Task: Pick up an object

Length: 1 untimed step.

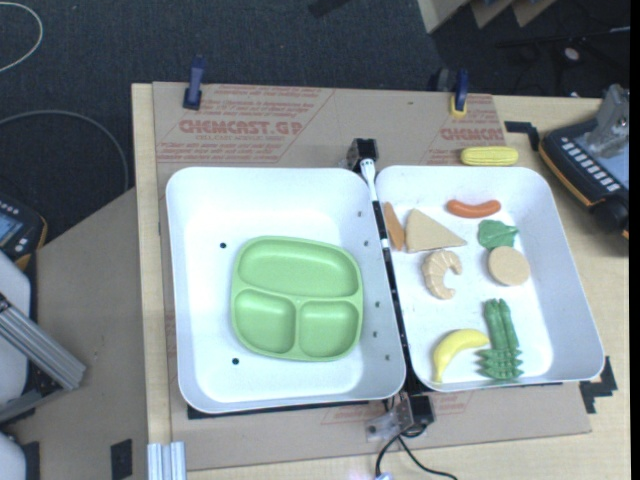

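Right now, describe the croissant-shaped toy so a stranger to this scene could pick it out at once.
Start at the right-hand shallow white bin, the one scattered with toy food rather than the one holding the green divided plate. Near its middle, just below the tan wedge-shaped sandwich piece, lies the pale tan curled croissant toy. It is the only crescent with ridged segments; the yellow plastic banana below is smooth and brighter.

You're looking at a robotics lab bench. Blue clamps (194,85) are pinning the protective board (250,123), and a teach pendant (592,163) is lying alongside.
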### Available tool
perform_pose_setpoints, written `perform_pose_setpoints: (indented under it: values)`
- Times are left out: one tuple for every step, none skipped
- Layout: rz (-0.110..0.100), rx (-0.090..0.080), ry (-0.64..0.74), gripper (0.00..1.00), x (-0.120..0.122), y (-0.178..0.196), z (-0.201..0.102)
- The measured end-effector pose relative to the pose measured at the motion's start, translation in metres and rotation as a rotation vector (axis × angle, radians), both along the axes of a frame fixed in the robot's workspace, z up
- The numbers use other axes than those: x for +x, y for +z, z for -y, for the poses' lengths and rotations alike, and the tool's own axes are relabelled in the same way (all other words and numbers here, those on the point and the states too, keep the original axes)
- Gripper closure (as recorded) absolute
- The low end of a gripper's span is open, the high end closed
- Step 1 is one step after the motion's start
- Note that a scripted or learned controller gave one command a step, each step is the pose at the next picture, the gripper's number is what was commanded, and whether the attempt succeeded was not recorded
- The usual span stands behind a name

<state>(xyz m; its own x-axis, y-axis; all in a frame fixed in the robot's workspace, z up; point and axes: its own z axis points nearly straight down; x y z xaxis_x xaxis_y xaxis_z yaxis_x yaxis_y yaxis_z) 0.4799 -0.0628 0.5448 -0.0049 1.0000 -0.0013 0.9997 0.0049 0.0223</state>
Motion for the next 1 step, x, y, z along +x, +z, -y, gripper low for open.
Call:
perform_pose_setpoints:
  values:
    - [-0.041,0.002,-0.003,1.00,-0.0031,-0.2504,-0.0632]
